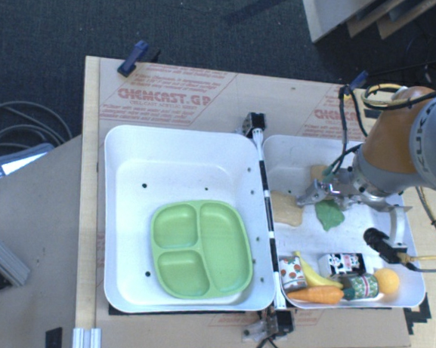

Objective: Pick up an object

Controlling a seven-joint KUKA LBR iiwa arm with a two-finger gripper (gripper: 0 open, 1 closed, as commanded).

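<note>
A green plate (200, 248) with three sections is sitting in the left bin (117, 198), low in the middle of the picture. In the right bin (292, 149), the claw (323, 201) is hanging at the right middle. A green thing (328, 215), maybe a leaf toy, is sitting right under it. I cannot tell if the claw is gripping it. A carrot (316, 294), a banana (317, 277) and an orange (387, 282) are lying at the lower right.

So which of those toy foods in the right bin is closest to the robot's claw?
The green leafy piece, lying just under the gripper. The carrot, banana and orange sit bunched at the bin's near edge, well away from it.
</note>
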